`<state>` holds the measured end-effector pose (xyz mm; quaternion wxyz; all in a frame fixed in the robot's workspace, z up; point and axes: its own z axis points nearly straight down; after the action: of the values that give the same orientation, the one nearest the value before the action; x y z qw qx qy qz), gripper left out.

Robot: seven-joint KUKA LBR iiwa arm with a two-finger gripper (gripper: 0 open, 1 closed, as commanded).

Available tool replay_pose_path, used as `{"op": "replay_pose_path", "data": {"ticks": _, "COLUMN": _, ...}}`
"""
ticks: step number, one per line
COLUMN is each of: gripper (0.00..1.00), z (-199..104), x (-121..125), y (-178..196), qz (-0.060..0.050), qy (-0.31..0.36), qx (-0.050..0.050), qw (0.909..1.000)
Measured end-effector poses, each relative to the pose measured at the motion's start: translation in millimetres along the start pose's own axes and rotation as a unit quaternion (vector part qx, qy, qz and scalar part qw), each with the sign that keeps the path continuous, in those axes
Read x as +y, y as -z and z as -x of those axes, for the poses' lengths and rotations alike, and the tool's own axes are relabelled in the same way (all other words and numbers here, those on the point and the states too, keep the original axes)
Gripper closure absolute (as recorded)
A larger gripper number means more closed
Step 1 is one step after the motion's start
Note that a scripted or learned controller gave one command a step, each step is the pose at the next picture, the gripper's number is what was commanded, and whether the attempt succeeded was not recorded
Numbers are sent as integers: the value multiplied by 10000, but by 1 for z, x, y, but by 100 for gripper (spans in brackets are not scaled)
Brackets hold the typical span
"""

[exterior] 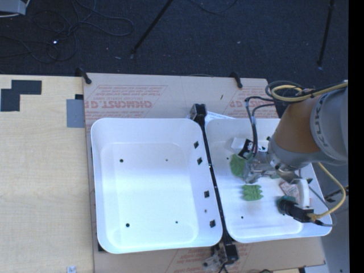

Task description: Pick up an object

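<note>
Reaching in from the right, the arm's gripper (pixel 251 174) hangs low over the right bin (pixel 257 223), between two green objects. The upper green object (pixel 236 164) lies just beside it, close to the wall shared with the left bin (pixel 148 192). The lower green object (pixel 252 193) sits just beneath it, near mid-floor. We see open white floor from there to the near rim. Whether the jaws are apart or together we cannot tell.
</note>
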<state>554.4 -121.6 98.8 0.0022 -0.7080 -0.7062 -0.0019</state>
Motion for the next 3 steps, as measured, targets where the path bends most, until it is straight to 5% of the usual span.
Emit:
{"op": "replay_pose_path", "data": {"ticks": 1, "gripper": 0, "z": 0, "x": 0, "y": -1, "qz": -2, "qy": -12, "qx": 0, "qw": 10000}}
{"op": "replay_pose_path", "data": {"ticks": 2, "gripper": 0, "z": -8, "x": -62, "y": -9, "qz": 38, "qy": -7, "qx": -30, "qw": 10000}}
{"op": "replay_pose_path", "data": {"ticks": 3, "gripper": 0, "z": -10, "x": -2, "y": -10, "qz": 0, "qy": 31, "qx": -24, "qw": 10000}}
